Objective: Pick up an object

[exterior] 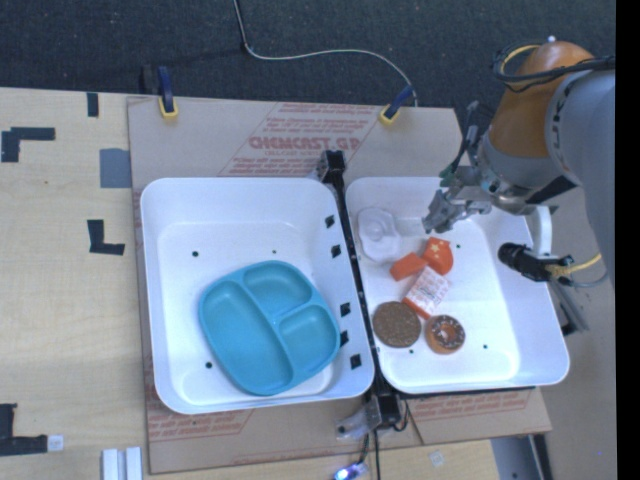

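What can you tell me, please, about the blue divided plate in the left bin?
The blue divided plate looks like matte plastic, roughly rectangular with rounded corners and three compartments: one long, two smaller. It lies flat and face up, turned at a slant, in the near part of the left bin. Its compartments hold nothing. It rests on the bin's floor, close to the wall beside the right bin.

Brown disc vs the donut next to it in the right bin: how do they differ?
The brown disc is plain, flat and speckled brown; the donut is glossier, with orange and dark patches. The brown disc looks slightly larger than the donut. The disc lies nearer the bins' divider, the donut to its right. Both are round and lie flat in the right bin.
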